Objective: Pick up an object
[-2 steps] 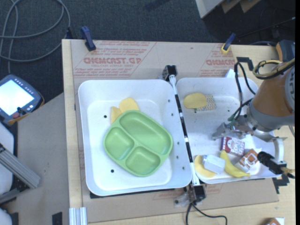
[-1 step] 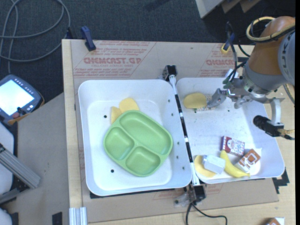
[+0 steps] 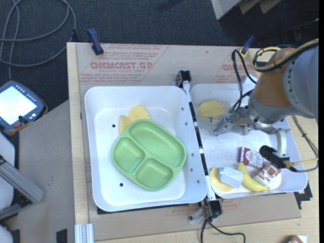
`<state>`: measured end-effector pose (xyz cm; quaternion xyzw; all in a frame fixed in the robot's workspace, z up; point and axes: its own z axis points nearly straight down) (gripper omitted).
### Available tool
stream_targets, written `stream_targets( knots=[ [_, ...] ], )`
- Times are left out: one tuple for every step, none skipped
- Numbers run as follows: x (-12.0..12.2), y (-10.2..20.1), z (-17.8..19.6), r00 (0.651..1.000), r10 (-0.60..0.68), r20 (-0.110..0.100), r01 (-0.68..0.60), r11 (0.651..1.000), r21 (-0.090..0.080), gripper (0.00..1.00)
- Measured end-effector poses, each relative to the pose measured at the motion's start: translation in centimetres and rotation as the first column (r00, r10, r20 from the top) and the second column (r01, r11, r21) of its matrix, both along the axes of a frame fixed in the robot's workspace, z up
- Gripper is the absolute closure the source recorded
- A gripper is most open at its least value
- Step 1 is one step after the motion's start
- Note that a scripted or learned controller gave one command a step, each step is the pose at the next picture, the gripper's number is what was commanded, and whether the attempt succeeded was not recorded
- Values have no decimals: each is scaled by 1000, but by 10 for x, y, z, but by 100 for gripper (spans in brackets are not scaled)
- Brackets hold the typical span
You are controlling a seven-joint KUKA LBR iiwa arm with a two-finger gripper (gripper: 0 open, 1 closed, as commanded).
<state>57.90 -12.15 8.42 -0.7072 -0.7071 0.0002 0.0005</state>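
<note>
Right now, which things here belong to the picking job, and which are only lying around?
For the job:
- gripper, low in the right bin
- yellow piece beside it
- banana
- small cartons

Lying about:
- green divided plate in the left bin
- handheld screen

Grey arm (image 3: 298, 80) reaching from right, orange-banded wrist bent down, pincer (image 3: 223, 125) lowered

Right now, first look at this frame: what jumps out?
The green divided plate dominates, lying in the left bin partly over something yellow. The grey arm with its orange band hangs over the right bin, its hand low beside a yellow round piece. A banana, small cartons and other bits crowd that bin's near end.
</note>
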Motion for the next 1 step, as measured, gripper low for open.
stream_targets(
  knots=[
    [-91,-40,0,1000,-2,-1,2,1000,-1,0]
  ],
)
